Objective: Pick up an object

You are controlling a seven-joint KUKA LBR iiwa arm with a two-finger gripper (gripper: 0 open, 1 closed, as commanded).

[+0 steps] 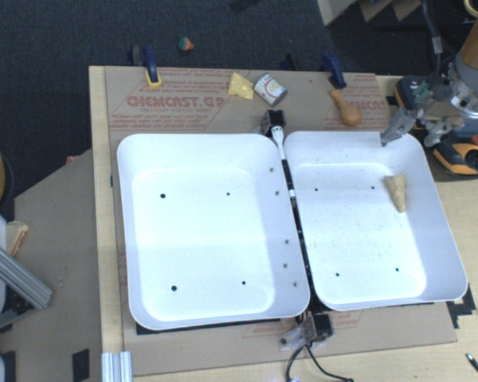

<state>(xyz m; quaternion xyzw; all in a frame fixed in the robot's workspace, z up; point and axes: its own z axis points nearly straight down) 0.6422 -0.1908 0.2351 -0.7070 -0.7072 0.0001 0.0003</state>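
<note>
A small tan wedge-shaped object (pixel 396 191) lies in the right bin (pixel 430 281), near its far right side. My gripper (pixel 412 135) hangs over the far right corner of that bin, up and to the right of the tan object and apart from it. Its two fingers (pixel 391 131) stand spread apart and open, with nothing between them. The grey arm with its orange band comes in from the right edge.
The left bin (pixel 143 293) sits beside the right one. On the board behind the bins lie a yellow piece (pixel 240 86), a small white-grey cylinder (pixel 270 90) and a brown wooden object (pixel 346 110). Blue clamps (pixel 151 64) hold the board's far edge.
</note>
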